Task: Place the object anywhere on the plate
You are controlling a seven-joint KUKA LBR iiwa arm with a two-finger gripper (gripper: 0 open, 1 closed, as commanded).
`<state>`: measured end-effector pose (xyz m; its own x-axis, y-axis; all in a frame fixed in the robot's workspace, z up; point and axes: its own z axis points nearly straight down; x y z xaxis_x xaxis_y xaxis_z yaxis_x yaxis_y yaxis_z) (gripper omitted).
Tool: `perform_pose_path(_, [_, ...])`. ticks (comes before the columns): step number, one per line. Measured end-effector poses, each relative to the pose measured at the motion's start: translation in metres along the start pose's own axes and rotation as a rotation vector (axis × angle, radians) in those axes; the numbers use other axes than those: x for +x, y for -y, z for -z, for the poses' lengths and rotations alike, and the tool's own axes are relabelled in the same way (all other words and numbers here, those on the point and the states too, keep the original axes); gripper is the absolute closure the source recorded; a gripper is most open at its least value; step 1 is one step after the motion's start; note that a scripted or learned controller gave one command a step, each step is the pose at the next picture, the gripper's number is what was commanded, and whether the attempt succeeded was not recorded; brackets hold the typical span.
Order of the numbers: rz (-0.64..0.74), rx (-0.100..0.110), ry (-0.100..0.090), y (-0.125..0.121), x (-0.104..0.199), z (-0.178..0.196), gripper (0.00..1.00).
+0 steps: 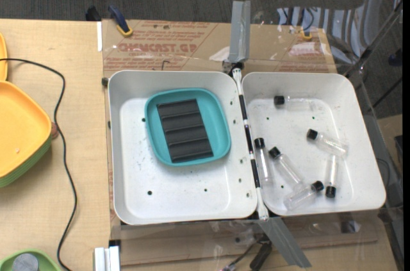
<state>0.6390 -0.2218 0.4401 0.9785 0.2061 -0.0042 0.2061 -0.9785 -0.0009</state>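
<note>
- Camera view looks down on two white bins: the left bin (pixel 128 154) holds a teal plate (pixel 221 129) with a dark ribbed insert (pixel 184 130) on it; the right bin (pixel 359 135) holds the objects.
- I count about six clear vials with black caps, scattered and lying on their sides: one near the top (pixel 289 99), one at the right (pixel 325 142), one against the divider (pixel 261 159), one in the middle (pixel 284 164), and two low down (pixel 301 196) (pixel 331 176).
- I see no arm or gripper over the bins, so I cannot tell how the jaws stand.
- None of the vials is on the plate yet; the task looks unstarted to me.
- My judgement: these vials are light, rigid and smooth, so they will likely roll or squirt out of a poor pinch.
- I'd take the middle vial, which lies clear of the walls, closing across its clear barrel near mid-length.
- I'd avoid the divider one, which leaves a finger little room.
</note>
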Motion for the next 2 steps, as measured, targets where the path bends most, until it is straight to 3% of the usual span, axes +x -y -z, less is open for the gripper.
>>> perform_pose_path(2, [0.005,0.001,0.001,-0.002,0.014,-0.121,0.00])
